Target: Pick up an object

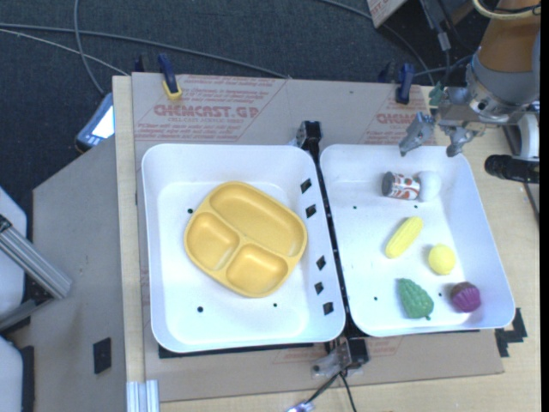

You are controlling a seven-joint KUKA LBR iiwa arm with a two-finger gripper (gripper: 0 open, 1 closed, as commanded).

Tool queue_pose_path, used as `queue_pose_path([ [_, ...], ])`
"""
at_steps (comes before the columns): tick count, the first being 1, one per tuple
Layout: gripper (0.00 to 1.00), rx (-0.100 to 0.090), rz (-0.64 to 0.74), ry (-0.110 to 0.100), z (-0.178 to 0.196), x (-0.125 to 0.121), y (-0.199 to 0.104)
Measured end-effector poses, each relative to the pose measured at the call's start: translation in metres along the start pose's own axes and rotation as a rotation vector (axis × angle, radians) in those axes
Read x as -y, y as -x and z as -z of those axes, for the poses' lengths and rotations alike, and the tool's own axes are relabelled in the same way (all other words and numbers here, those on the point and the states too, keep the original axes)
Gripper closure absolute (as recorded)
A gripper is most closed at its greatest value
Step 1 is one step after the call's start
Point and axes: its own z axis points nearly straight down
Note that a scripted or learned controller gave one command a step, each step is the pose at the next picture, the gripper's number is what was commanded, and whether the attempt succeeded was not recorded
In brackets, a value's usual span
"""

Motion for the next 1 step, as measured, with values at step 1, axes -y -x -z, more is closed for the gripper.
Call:
queue_pose_path([
  [1, 0.0, 0.002, 0.003, 0.014, 0.0088, -0.0025, -0.0004],
])
